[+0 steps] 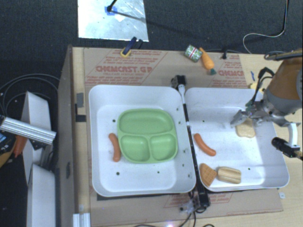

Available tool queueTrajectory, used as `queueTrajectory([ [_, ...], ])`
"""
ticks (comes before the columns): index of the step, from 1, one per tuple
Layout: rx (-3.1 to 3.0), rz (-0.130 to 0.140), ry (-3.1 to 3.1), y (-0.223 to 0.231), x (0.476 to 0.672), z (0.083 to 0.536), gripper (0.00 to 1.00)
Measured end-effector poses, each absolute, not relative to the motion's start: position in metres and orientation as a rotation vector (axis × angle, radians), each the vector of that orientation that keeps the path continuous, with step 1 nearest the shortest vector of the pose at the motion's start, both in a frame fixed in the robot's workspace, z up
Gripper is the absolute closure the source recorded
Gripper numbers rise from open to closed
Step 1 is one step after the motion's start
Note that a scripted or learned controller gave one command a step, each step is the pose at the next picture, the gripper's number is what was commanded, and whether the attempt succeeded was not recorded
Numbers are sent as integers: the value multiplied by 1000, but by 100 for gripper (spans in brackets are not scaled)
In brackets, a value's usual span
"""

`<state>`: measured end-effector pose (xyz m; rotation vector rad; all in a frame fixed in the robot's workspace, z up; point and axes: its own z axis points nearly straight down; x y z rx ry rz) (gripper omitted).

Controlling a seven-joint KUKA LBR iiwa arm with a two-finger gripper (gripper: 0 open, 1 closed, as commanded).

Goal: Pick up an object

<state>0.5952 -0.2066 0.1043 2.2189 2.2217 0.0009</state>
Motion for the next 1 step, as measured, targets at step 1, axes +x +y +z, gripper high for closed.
queueTrajectory([
  [1, 2215, 4, 2221, -207, 596, 115, 100],
])
